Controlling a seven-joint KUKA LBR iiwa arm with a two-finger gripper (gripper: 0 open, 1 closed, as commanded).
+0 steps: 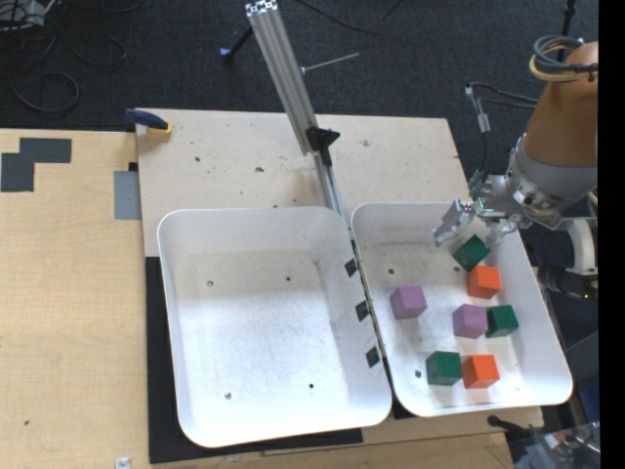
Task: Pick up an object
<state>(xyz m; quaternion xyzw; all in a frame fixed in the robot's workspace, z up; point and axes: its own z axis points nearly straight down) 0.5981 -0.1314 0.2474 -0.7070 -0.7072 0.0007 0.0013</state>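
Smooth white, probably plastic bins (195, 233), pale wood-grain bench (68, 291), brushed metal bar (283, 66).

Grey arm with orange band (564, 115) reaching in from the right, gripper (467, 227) angled down-left.

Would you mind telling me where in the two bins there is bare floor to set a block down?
The left bin offers bare floor wall to wall. In the right bin, only the strip between the divider and the purple cube is bare; its right half is crowded with cubes below the gripper.
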